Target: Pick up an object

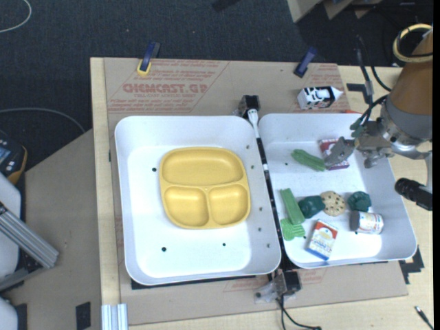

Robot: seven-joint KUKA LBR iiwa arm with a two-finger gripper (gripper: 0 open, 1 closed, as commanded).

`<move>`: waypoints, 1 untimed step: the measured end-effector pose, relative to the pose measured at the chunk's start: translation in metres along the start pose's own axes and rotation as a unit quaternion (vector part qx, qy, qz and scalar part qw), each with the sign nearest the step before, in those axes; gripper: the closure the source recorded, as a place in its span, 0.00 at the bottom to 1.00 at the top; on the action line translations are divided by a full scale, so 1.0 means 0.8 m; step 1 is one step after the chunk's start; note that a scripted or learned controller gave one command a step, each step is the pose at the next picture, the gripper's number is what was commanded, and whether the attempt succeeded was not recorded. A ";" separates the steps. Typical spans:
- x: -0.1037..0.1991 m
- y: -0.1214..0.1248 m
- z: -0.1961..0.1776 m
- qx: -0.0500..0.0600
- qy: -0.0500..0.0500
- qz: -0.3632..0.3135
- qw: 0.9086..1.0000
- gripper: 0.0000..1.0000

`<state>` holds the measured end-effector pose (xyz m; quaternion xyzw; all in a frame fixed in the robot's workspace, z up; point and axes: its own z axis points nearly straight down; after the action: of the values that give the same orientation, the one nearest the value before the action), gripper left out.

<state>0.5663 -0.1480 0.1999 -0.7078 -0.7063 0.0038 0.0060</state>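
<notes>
Nothing picked yet, I'd say: the hand [338, 158] hovers low in the right bin [405, 218], whether wide or narrow I cannot tell. Beside that bin, the left bin [130, 184] carries a yellow tray [204, 186]. Below the hand lie green brush [291, 214], carton [322, 239], cookie [333, 202].

The pincer [338, 158] hangs over a red and white packet [328, 145] and hides most of it; whether its tips touch the packet cannot be told. Above the pincer, the arm [412, 95] is cut off by the right edge. Below the pincer, the label on the small can [368, 222] is too small to read.
</notes>
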 end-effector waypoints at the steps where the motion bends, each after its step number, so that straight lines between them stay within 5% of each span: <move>1: 0.000 0.003 -0.008 -0.006 -0.001 -0.001 1.000 0.00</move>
<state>0.5691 -0.1479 0.2059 -0.7071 -0.7071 0.0003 0.0010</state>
